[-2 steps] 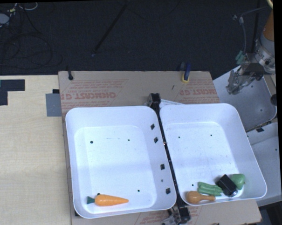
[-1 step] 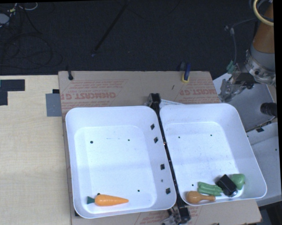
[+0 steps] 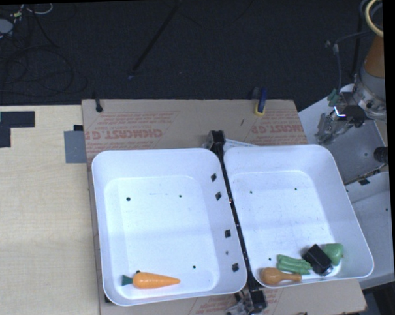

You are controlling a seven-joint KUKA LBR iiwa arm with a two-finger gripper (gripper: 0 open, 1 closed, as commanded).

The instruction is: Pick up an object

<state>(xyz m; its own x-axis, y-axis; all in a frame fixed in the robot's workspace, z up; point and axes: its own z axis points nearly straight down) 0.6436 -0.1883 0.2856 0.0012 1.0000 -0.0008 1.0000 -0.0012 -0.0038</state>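
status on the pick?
Gripper parked outside right bin, nothing between jaws. Carrot alone in left bin. Black block overlaps green items.

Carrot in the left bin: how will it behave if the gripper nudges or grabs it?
The carrot looks like moulded plastic, so probably stiff and light. Its tapered, rounded body lies on its side, so a nudge would likely make it roll or swing around its thick end. The glossy surface may slip between fingers; gripping nearer the thick green end seems safer. It lies close to the left bin's near wall, which could crowd the approach.
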